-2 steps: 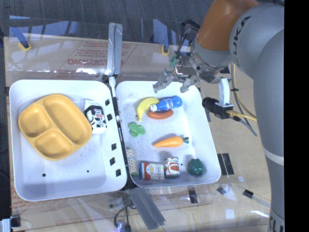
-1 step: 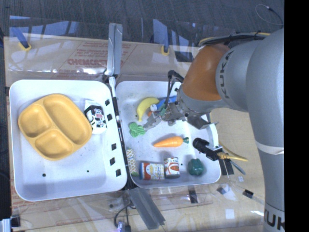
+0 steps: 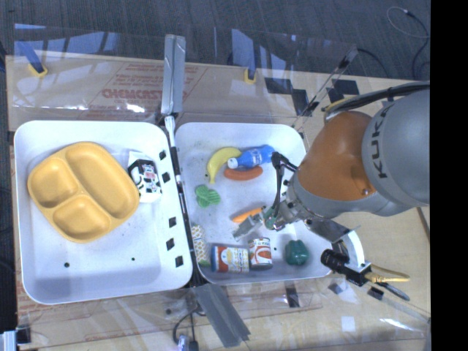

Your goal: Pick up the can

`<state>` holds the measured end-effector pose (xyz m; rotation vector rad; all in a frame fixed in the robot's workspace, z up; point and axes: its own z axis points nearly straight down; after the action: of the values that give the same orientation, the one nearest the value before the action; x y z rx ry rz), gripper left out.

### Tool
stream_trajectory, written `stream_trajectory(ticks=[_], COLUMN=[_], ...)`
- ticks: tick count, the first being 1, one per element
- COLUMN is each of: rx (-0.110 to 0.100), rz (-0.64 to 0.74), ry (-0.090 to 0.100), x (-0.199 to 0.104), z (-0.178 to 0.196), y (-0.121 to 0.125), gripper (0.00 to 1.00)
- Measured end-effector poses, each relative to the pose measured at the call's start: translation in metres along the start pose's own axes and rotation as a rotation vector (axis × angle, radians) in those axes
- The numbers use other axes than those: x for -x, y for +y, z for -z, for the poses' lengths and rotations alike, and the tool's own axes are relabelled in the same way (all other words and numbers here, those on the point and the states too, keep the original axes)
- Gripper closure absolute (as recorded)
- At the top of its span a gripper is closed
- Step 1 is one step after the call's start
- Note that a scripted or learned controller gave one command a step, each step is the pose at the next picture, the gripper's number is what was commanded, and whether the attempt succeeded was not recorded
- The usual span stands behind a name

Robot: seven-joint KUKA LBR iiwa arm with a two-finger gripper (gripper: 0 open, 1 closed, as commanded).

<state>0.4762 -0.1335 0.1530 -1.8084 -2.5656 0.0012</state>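
Can (image 3: 261, 254) lies on its side near the front edge of the right bin (image 3: 191, 196), touching a bigger labelled can (image 3: 229, 258) on its left. A green pepper toy (image 3: 296, 252) sits just beside it on the right. The gripper (image 3: 257, 224) hangs low just above the can, near an orange carrot (image 3: 246, 213); whether it is open or closed cannot be told. A banana (image 3: 219, 160) and blue bottle (image 3: 252, 156) lie near the back edge. The left bin (image 3: 44, 269) holds a yellow tray (image 3: 81, 189).

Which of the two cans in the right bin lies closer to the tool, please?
The smaller red-and-white can, directly below the tool; the longer multicoloured can lies beside it, farther left.
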Motion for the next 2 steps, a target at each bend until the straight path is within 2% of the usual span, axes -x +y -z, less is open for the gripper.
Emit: stream_trajectory(ticks=[1, 2], rx=[0.008, 0.011], rz=[0.121, 0.374], ry=[-0.003, -0.007], x=[0.0209, 0.0292], z=[-0.0571, -0.0566], y=[-0.0036, -0.0051], gripper=[0.00, 0.00])
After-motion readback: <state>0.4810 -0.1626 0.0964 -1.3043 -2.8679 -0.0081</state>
